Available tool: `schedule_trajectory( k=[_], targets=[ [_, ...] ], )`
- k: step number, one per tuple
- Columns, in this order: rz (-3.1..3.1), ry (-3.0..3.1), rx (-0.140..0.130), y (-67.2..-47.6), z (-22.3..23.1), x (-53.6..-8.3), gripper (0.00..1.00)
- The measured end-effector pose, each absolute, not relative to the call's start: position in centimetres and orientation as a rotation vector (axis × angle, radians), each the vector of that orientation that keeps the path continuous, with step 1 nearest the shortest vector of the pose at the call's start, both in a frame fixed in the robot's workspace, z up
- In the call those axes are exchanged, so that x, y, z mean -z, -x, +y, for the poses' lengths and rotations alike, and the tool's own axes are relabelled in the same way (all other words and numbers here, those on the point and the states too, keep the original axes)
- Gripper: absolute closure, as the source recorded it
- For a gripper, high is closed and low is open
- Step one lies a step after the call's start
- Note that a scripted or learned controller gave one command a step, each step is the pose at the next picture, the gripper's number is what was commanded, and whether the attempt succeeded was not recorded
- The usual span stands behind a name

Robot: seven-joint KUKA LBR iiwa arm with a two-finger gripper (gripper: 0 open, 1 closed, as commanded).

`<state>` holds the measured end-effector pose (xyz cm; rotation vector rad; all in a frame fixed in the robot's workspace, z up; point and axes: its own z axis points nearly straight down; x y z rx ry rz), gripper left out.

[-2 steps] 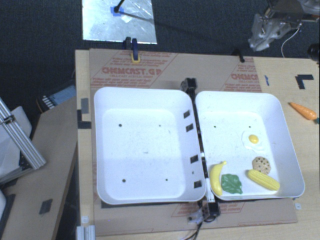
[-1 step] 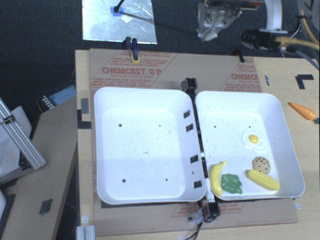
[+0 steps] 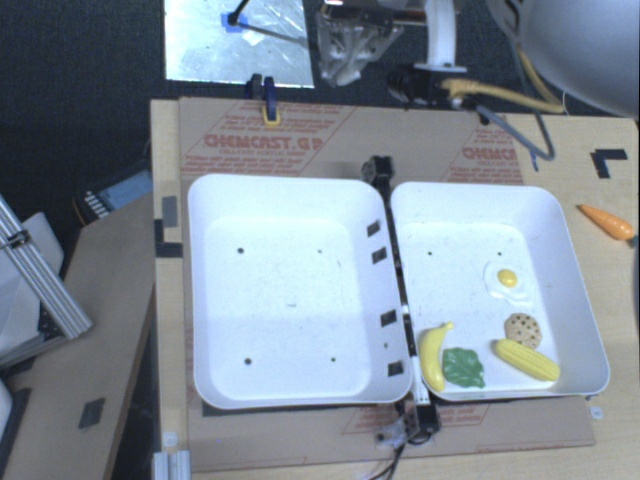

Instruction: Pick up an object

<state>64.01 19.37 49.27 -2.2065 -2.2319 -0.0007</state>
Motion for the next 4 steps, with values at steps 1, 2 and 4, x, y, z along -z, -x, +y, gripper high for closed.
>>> schedule_trajectory(
  k=[1, 2, 4],
  targets=[
    [-2.228, 2.212, -0.003, -66.9, 23.5, -44.7, 1.0],
    [-2.218, 2.218, -0.013, -66.7, 23.4, -34.0, 1.0],
    [-2.216, 2.215, -0.025, -57.0, 23.3, -17.4, 1.0]
  ],
)
